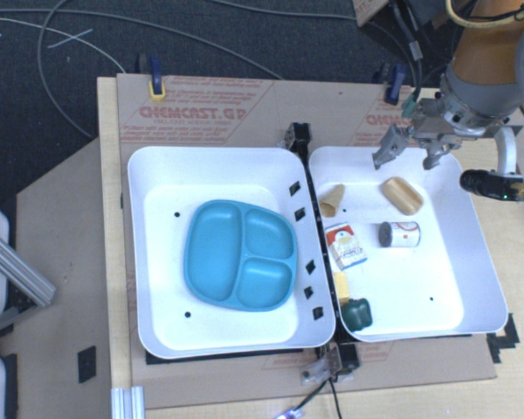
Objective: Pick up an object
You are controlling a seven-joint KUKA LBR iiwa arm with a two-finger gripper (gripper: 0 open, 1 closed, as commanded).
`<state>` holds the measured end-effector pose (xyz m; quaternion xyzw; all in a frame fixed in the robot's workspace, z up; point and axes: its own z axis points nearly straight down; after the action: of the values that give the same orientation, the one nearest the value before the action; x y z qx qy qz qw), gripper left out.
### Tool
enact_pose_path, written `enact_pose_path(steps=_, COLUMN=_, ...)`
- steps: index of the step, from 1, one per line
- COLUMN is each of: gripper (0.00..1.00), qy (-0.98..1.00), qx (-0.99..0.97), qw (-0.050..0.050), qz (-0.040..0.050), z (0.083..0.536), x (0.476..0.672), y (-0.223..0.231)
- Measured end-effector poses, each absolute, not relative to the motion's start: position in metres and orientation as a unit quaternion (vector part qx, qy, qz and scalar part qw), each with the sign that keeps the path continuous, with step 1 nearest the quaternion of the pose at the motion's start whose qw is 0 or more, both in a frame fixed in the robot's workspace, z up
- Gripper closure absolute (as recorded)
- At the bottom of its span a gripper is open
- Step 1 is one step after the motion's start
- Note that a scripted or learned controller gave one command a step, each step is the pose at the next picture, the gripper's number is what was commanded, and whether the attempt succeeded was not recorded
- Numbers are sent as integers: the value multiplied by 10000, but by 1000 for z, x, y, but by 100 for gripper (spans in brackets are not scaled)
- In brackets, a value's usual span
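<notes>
My gripper (412,154) hangs open above the far part of the right bin (472,260), its two grey fingers spread with nothing between them. Just below and in front of it lies a tan bread-like piece (403,195). A small white can with a dark end (399,234) lies nearer the bin's middle. A red and white packet (345,245) rests by the left wall, with a tan cone (333,200) beyond it. A dark green block (356,313) sits in the near left corner beside a yellow strip (341,284).
The left bin (148,234) holds a blue divided plate (241,255). A black divider with clips (307,225) runs between the bins. A black fitting (489,183) juts over the right bin's far right rim. Cardboard (201,112) lies under both bins.
</notes>
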<state>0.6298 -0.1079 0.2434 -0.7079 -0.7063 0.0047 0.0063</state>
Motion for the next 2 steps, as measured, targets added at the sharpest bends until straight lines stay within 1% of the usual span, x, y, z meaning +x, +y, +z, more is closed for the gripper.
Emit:
enact_pose_path(steps=1, gripper=0, qy=-7072, qx=-7070, qw=6, qz=2, z=252, x=632, y=-108)
enact_pose_path(steps=2, gripper=0, qy=-7070, qx=-7072, qw=31, qz=19, z=196, x=622, y=-104)
